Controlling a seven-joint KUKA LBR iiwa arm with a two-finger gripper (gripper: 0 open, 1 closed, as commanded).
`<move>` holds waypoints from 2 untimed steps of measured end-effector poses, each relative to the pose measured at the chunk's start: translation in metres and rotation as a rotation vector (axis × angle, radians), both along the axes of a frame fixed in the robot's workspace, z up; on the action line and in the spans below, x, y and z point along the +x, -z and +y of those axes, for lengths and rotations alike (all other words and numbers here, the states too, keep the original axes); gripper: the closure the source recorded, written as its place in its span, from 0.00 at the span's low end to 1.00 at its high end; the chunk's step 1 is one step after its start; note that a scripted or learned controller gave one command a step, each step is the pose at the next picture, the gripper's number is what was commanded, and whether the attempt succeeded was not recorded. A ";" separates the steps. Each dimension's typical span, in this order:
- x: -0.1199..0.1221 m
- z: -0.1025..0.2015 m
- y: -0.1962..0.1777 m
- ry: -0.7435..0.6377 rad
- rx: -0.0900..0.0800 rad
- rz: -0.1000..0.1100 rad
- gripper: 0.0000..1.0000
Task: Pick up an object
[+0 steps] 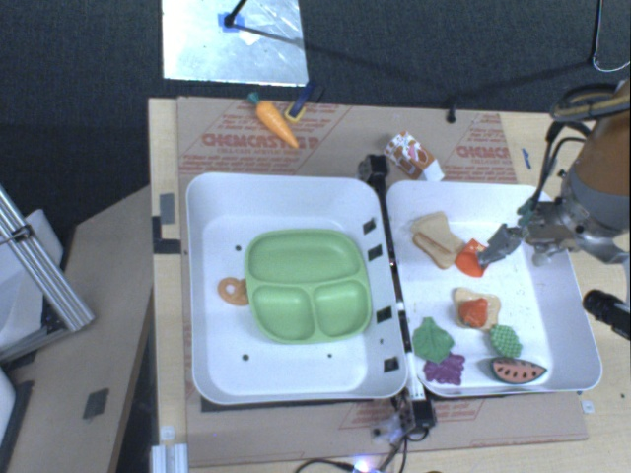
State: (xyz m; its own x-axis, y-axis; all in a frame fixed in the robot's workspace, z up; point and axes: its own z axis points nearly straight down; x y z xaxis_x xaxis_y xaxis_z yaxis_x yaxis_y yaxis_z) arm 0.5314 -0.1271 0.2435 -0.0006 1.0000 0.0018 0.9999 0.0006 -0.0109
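**Operator:** Reaching into the right bin (582, 348) from the right, the tool (490, 255) sits low over a small red piece (469, 258) that lies just beside the bread slice (437, 239). Confirm grip state.

**Technician:** Cannot tell. The dark fingertip touches or overlaps the red piece, but the view does not show whether the fingers are spread or closed, nor whether the piece sits between them.

**Operator:** Failure modes from here?

**Technician:** In my judgement, three. The red piece is small and flat, so the fingers may close above it or push it sideways. The bread slice lies against it, so both could be caught, or the slice dragged. A tip pressing on the bin floor could skid on the smooth white plastic.

**Operator:** Material notes?

**Technician:** All items look like moulded plastic toy food. The bread slice is tan, with a rounded top. The orange-red item (475, 310) is rounded on a pale base. The grapes (446, 369) are knobbly purple, the leaf (431, 340) ruffled green, the watermelon wedge (518, 371) flat and crescent-shaped. The left bin (212, 264) carries a glossy green divided plate (306, 284).
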 end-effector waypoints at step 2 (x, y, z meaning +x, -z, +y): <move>0.008 0.009 0.042 -0.002 -0.001 -0.009 0.00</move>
